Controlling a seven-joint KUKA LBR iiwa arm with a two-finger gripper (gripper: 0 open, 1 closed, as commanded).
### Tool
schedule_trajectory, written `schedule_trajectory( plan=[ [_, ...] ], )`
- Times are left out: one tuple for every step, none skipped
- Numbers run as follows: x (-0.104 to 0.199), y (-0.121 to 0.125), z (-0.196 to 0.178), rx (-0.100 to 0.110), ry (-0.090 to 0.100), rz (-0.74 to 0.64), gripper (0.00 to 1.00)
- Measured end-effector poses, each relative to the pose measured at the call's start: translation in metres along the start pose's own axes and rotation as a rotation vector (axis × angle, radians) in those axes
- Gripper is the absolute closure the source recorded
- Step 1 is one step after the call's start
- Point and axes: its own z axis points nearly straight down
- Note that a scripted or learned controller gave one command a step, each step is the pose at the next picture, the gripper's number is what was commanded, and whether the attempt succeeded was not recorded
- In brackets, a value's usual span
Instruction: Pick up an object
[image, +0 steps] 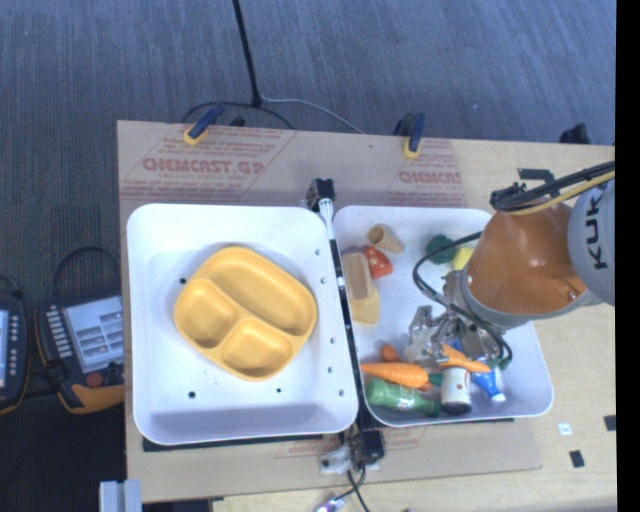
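Grey carpet lies all round my bench (200, 170), a brown board printed with red lettering, clamped at its far edge by two yellow-and-blue clamps (203, 124), with a black cable (250, 60) trailing off across the floor. My claw (445, 340) hangs low inside the right bin (530, 390), and I take that bin as my landmark. Whether anything sits between my fingers, or how wide they stand, I cannot tell; the metal parts blur into the clutter beneath them. Just under my claw, at the bin's near edge, lie an orange carrot (397, 374), a green vegetable (402, 398) right in front of it, a small white cylinder with a dark end (455, 392) and a blue-tipped piece (494, 386) beside that. Toward the bin's left wall rests a pale tan block (360, 287), with a red piece (379, 262) touching its right side and a beige bit (384, 238) just beyond, near the far wall. A green item (438, 244) and something yellow (461, 258) peek out at the far side, partly hidden by my orange band (520, 265). Left of this bin, touching it along a black-edged seam, sits the left bin (160, 400), carrying a yellow three-compartment tray (245, 311). Further left, off the bench, a handheld control pendant (80, 345) lies on the carpet.
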Motion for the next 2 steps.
schedule_trajectory(
  plan=[
    [0.0, 0.0, 0.0, 0.0, 0.0, 0.0, 0.0],
    [-0.01, 0.011, 0.014, -0.015, 0.033, -0.213, 0.0]
  ],
)
